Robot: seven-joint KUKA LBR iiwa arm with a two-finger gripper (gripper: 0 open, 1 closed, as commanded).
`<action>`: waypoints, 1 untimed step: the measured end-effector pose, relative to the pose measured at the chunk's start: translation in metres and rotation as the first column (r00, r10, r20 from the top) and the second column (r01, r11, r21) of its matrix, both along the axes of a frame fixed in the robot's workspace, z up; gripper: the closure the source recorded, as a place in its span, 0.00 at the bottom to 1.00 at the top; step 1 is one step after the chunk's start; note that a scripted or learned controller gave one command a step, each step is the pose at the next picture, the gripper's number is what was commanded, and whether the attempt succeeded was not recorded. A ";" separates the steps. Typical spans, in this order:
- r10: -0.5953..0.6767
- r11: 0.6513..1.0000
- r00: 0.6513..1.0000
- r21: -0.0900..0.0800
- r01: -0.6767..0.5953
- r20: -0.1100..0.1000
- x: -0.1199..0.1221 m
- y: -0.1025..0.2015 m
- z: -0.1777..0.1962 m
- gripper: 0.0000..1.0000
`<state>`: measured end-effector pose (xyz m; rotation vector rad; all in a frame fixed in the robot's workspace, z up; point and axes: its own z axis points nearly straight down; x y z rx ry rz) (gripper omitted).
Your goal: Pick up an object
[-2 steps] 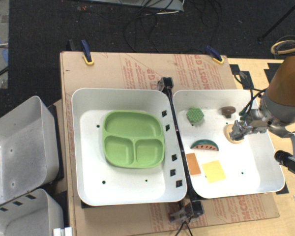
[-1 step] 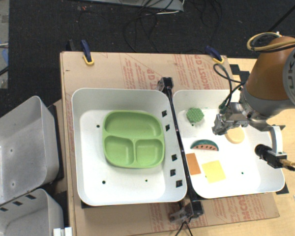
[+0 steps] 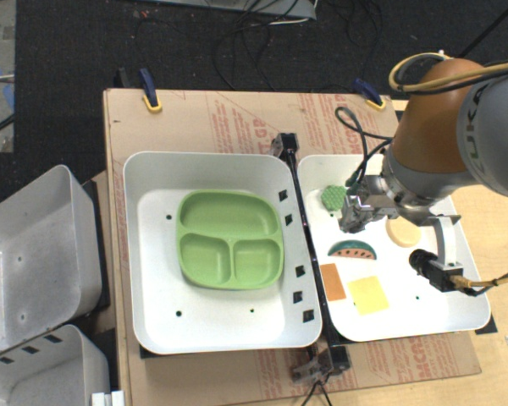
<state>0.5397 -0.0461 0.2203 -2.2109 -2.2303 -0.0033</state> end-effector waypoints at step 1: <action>-0.001 1.000 1.000 -0.001 0.001 0.002 0.011 0.051 0.012 1.00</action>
